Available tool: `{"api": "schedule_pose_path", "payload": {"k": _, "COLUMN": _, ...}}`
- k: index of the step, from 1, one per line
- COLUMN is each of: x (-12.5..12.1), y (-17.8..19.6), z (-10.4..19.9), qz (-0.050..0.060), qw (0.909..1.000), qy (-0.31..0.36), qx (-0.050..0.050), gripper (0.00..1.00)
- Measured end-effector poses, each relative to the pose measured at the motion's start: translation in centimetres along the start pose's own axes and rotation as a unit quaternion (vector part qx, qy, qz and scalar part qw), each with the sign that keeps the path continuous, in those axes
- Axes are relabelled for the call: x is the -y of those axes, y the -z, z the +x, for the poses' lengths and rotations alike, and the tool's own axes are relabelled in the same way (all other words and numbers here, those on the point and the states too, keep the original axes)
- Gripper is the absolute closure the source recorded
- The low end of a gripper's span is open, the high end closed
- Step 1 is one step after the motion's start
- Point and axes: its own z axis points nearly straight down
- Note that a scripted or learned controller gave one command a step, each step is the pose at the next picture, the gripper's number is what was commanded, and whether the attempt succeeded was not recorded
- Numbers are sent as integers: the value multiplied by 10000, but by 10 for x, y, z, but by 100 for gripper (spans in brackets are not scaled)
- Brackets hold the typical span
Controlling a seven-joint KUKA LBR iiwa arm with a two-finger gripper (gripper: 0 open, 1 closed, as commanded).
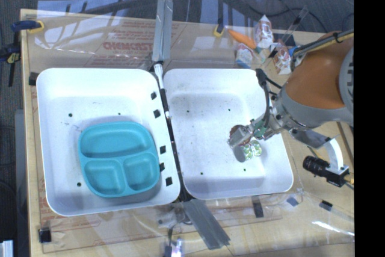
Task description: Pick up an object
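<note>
Big picture first: two white bins on the table [36,201], and the jaws are down in the right bin [198,123]. Far off to their left sits a teal divided tray [117,159], stiff, light, best pinched at a rim. Right at the jaws [243,142], a small greenish object [254,150], seemingly light; whether it is gripped, I cannot tell.

Two shallow white bins sit side by side on my surface, the left bin [54,147] and the right bin [204,93]. I count one teal tray [118,158] with three compartments, lying in the left bin. Under my one pincer [243,142], one small greenish object [255,150] lies in the right bin.
</note>
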Motion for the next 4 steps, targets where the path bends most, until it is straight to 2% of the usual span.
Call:
{"api": "schedule_pose_path", "payload": {"k": 1, "x": -69, "y": 26, "z": 62, "qz": 14, "qw": 9881, "qy": -1535, "qx": -4, "gripper": 100}}
{"api": "schedule_pose_path", "payload": {"k": 2, "x": -25, "y": 3, "z": 24, "qz": 13, "qw": 9751, "qy": -2216, "qx": -9, "gripper": 100}}
{"api": "schedule_pose_path", "payload": {"k": 3, "x": -43, "y": -81, "z": 55, "qz": 16, "qw": 9971, "qy": 767, "qx": -13, "gripper": 100}}
{"api": "schedule_pose_path", "payload": {"k": 4, "x": -32, "y": 13, "z": 86, "qz": -2, "qw": 9924, "qy": -1233, "qx": -2, "gripper": 100}}
